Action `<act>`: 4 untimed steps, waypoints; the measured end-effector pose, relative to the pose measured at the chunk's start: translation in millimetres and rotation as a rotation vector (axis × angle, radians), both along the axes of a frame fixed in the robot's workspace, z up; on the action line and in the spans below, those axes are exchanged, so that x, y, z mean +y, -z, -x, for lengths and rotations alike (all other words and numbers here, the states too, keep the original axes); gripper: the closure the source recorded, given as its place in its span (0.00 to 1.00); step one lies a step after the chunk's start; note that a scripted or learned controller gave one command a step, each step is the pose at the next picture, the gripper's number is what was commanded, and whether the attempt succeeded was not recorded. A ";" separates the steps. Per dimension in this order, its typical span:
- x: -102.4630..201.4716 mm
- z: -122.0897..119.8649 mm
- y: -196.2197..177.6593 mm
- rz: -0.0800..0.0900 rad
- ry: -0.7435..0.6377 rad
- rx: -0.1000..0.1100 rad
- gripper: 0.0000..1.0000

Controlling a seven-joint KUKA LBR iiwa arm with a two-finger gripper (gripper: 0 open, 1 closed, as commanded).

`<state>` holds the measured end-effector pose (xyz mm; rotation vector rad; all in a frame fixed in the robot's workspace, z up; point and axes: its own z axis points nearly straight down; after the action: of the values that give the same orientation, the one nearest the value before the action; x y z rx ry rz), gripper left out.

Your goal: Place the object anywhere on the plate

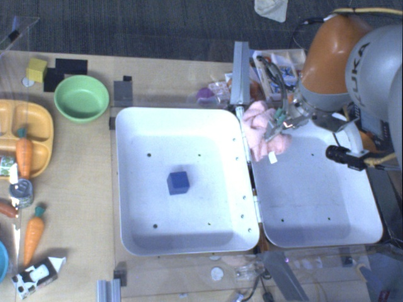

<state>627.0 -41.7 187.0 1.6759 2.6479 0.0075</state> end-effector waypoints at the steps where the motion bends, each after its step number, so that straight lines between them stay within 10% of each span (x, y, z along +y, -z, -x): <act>1: 47.1 18.2 0.4 0.000 -0.017 0.000 1.00; 2: 92.9 53.6 1.5 0.000 -0.116 0.002 1.00; 4: 207.4 40.9 21.0 -0.001 -0.073 0.005 1.00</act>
<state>586.1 165.7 166.0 1.5813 2.7114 0.0055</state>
